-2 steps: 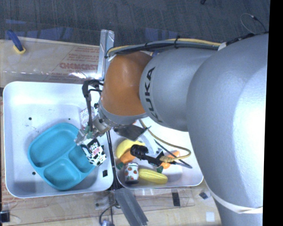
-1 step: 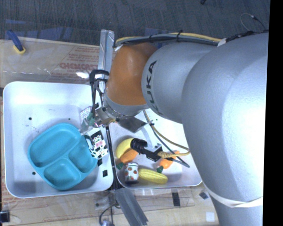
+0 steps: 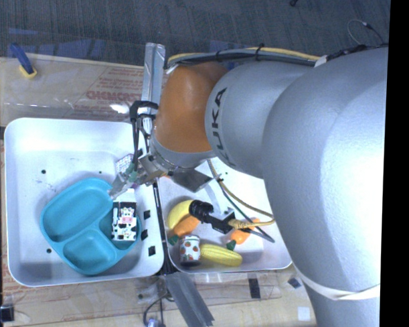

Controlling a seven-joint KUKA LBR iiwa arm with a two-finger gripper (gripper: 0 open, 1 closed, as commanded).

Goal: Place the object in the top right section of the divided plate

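A blue divided plate [image 3: 78, 222] lies in the left bin [image 3: 24, 146]. A small black-and-white box with a cow pattern [image 3: 124, 222] stands on the plate's right-hand section, at its edge. My gripper [image 3: 125, 177] hangs just above the plate's upper right rim, a little above the box and apart from it. The big grey arm with its orange band [image 3: 183, 112] reaches in from the right and covers much of the right bin.
The right bin [image 3: 271, 262] holds a yellow fruit [image 3: 179, 210], an orange piece [image 3: 186, 226], a corn cob [image 3: 219, 255], a small can [image 3: 189, 249] and a carrot [image 3: 239, 236]. The bins' shared wall [image 3: 157, 218] runs close to the plate.
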